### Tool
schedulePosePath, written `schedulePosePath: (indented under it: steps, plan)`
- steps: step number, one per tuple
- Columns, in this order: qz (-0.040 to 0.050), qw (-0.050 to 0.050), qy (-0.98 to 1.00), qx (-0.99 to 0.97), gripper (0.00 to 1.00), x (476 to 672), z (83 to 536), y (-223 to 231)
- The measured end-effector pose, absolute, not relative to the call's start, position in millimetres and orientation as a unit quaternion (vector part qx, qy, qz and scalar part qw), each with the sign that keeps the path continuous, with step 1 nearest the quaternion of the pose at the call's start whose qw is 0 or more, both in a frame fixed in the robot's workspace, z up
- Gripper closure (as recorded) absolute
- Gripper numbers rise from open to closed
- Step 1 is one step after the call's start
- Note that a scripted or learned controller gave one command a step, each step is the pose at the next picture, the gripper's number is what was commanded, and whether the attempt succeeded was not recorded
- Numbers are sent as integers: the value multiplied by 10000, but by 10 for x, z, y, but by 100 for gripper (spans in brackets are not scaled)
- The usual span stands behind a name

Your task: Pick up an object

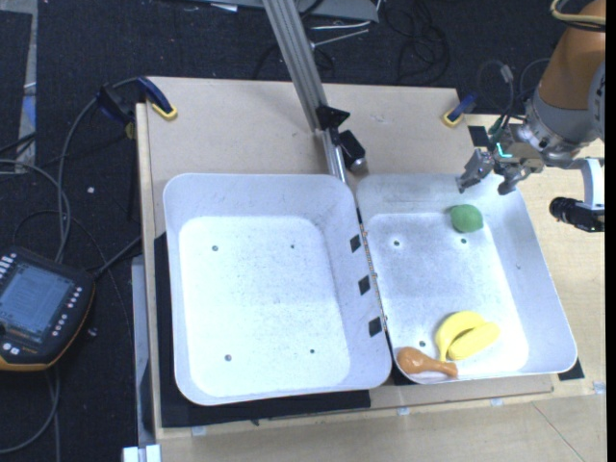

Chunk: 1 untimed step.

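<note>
the gripper (489, 175) is hanging over the right bin's (539, 258) far rim, fingers spread wide with nothing between them. a green ball (467, 218) is sitting just below it. the tan counter (241, 128) is standing on dark carpet (77, 27) with cables (58, 191) trailing around.

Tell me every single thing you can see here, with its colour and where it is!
green ball: 1, green, right bin, far end
banana: 1, yellow, right bin, near end
orange toy: 1, orange, right bin, near corner beside the banana
left bin: 1, white, left on the bench
right bin: 1, white, right on the bench
bench: 1, tan, under both bins
clamps: 2, blue and yellow, far bench corners
metal pole: 1, grey, behind the bins
handheld controller: 1, orange-edged, floor at left
arm: 1, grey and orange, right
gripper: 1, grey, above the right bin's far edge
</note>
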<state>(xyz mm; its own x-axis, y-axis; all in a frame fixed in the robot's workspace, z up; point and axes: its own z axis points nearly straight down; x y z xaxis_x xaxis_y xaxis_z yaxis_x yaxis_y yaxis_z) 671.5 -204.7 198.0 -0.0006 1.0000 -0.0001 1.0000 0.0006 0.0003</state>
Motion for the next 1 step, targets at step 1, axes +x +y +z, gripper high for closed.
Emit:
schedulePosePath:
  steps: [1]
  plan:
    - [1, 1, 7073, 7069, 0, 6715, 1979, -2047]
